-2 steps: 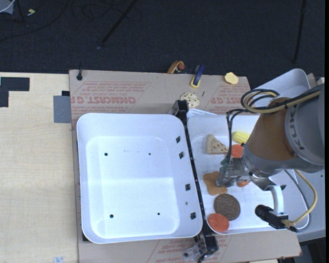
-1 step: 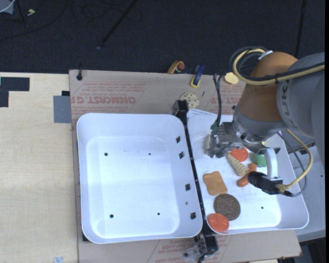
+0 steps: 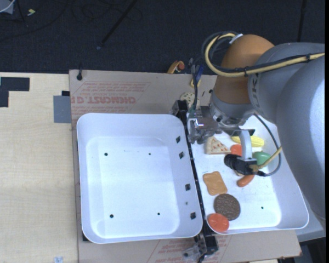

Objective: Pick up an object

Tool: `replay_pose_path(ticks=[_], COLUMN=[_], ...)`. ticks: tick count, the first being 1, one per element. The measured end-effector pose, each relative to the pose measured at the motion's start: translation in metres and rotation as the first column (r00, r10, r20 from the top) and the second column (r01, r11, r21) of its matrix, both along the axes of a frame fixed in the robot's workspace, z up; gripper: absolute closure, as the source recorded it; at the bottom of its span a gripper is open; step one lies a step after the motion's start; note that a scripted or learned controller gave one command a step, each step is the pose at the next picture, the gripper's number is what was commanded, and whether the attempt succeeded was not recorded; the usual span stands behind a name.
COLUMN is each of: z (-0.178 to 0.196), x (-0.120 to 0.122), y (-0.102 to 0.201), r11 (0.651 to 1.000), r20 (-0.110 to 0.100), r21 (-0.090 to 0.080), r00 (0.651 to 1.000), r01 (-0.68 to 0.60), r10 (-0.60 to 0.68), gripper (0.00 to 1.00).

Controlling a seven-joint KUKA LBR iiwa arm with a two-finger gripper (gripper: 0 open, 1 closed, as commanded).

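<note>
I have two white bins on the bench: the left bin (image 3: 131,185) and the right bin (image 3: 275,206), touching along their shared wall. The arm (image 3: 288,81) comes in from 3 o'clock and puts the gripper (image 3: 196,126) at the right bin's 11 o'clock corner, just by that shared wall. From this slant I cannot tell whether the pincer is apart or together, and I see nothing in it.

All the pickable things lie in the right bin, one of each by my count. One tan wedge (image 3: 216,145) is just beside the gripper at its 4 o'clock. One yellow piece (image 3: 255,141) is at the bin's 1 o'clock, with one green piece (image 3: 261,158) just beneath it. One orange-red stick (image 3: 245,181) is near the centre. One tan slice (image 3: 214,183) is at 8 o'clock, and one brown disc (image 3: 227,206) lies below it. One red-orange round (image 3: 218,222) sits at the 7 o'clock rim.
</note>
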State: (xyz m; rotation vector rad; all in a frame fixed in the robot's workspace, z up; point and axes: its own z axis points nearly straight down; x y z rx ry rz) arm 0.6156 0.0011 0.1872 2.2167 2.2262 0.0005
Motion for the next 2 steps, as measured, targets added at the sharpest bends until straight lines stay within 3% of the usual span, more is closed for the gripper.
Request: replay_pose_path(ticks=[1, 2], z=[0.082, 0.072], x=[-0.063, -0.115], y=[-0.010, -0.119], r11=[1.000, 1.000], r20=[-0.001, -0.006], r21=[0.001, -0.004], r00=[1.000, 1.000], r01=[0.007, 0.017], r10=[-0.007, -0.017], gripper=[1.00, 1.00])
